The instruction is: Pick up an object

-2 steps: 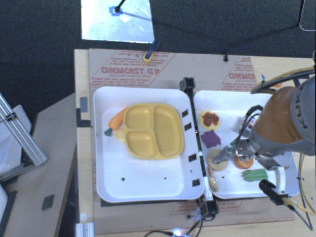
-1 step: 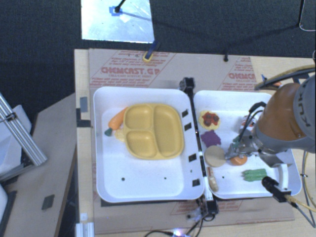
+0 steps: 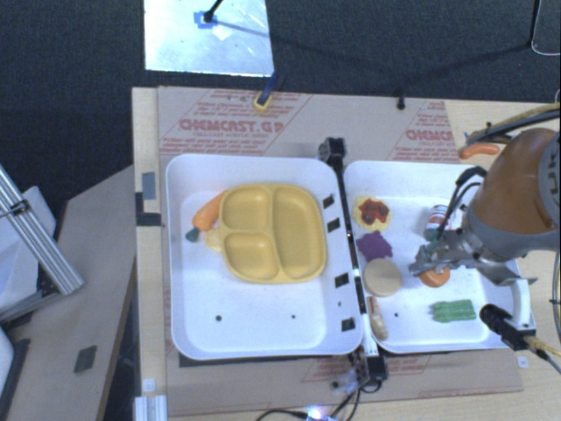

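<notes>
Yellow plastic divided tray (image 3: 267, 233) sits in the left bin (image 3: 188, 323), three compartments, tilted slightly off the bin's edges. Toy carrot (image 3: 208, 211) is tucked against the tray's left rim, long axis diagonal, orange tip up-right, green end down-left.

Right bin (image 3: 412, 172) holds the small stuff: a yellow disc with red topping (image 3: 372, 210) near the top-left, a purple piece (image 3: 374, 246) just below it, a tan round piece (image 3: 382, 277) below that, a pale elongated item (image 3: 379, 324) at the bin's lower-left corner running roughly top to bottom, and a green ridged piece (image 3: 452, 310) lower right, long axis left-right.

Gripper (image 3: 428, 261) is low over the right bin's middle, right on top of an orange-red object (image 3: 436, 278) that peeks out beneath it. That looks like the target; too covered to read its axis or which way it points. Cannot tell whether the fingers are spread or closed.

Progress: judging from this, approach is done, arm is down at the object. Grasp is unconfirmed, lift not done. Nothing visibly raised off the bin floor.
</notes>
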{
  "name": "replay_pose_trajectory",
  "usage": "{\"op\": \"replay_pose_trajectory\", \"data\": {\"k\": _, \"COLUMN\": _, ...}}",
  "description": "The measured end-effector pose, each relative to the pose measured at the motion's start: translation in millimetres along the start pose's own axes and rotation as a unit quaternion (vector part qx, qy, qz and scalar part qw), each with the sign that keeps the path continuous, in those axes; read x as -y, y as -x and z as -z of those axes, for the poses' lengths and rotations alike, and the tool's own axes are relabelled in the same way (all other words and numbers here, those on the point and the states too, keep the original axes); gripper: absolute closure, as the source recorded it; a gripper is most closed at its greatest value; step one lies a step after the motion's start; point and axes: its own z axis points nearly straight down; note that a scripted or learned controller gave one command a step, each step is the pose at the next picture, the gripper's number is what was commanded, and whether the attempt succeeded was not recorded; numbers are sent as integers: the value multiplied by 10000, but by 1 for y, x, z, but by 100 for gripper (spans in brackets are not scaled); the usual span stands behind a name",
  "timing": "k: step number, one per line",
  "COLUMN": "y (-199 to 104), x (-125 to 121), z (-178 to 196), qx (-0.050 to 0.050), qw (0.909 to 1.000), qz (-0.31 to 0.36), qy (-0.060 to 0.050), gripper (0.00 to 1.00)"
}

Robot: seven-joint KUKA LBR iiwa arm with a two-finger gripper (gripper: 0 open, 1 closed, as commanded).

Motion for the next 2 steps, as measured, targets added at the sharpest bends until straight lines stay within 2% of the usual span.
{"op": "replay_pose_trajectory", "data": {"k": 2, "y": -3, "x": -8, "z": 82, "qx": 1, "qw": 10000, "qz": 4, "qy": 7, "gripper": 100}}
